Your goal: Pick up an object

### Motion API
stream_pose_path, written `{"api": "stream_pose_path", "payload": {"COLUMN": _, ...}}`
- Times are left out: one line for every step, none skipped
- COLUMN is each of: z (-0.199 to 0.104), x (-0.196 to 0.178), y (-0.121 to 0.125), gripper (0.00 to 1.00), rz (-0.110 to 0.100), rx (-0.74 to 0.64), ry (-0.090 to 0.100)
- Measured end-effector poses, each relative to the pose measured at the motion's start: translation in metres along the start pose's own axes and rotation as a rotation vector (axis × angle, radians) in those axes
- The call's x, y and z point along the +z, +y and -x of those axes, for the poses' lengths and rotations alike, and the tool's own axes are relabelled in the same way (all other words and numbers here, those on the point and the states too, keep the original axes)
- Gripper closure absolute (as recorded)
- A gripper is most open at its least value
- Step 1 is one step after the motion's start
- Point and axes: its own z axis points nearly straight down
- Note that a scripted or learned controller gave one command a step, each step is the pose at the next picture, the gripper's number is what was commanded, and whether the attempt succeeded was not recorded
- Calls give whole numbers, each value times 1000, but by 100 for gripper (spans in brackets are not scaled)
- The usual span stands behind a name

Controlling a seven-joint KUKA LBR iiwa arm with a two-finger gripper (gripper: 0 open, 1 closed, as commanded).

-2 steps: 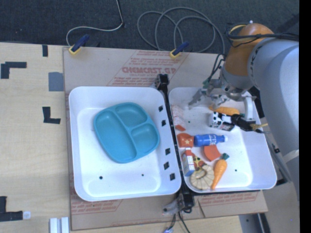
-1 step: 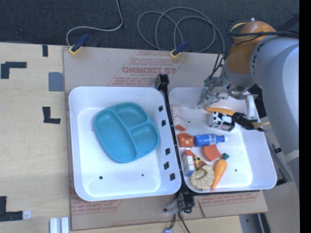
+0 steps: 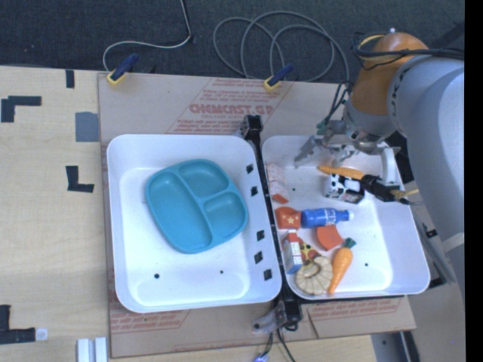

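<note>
My gripper (image 3: pixel 323 151) hangs over the far part of the right bin (image 3: pixel 400 277), open, with nothing between its fingers. Just below and to its right lie a yellow-orange stick (image 3: pixel 339 170) and a small black-and-white object (image 3: pixel 346 190). Nearer the front of that bin are a blue tube (image 3: pixel 326 217), a red block (image 3: pixel 287 218), an orange-red wedge (image 3: pixel 329 237), a toy carrot (image 3: pixel 341 266), a beige round piece (image 3: pixel 313 276) and a small red-and-white tube (image 3: pixel 293 252). A blue sectioned plate (image 3: pixel 198 204) lies in the left bin (image 3: pixel 124 277).
A black divider (image 3: pixel 260 202) runs between the two bins. The bulky grey arm with its orange band (image 3: pixel 385 66) comes in over the right bin's far right corner. Cables (image 3: pixel 272 47) lie coiled behind the bins on the cardboard sheet.
</note>
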Motion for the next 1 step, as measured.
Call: {"api": "stream_pose_path", "payload": {"z": -1, "x": -10, "y": 0, "gripper": 100, "rz": 1, "rx": 0, "ry": 0}}
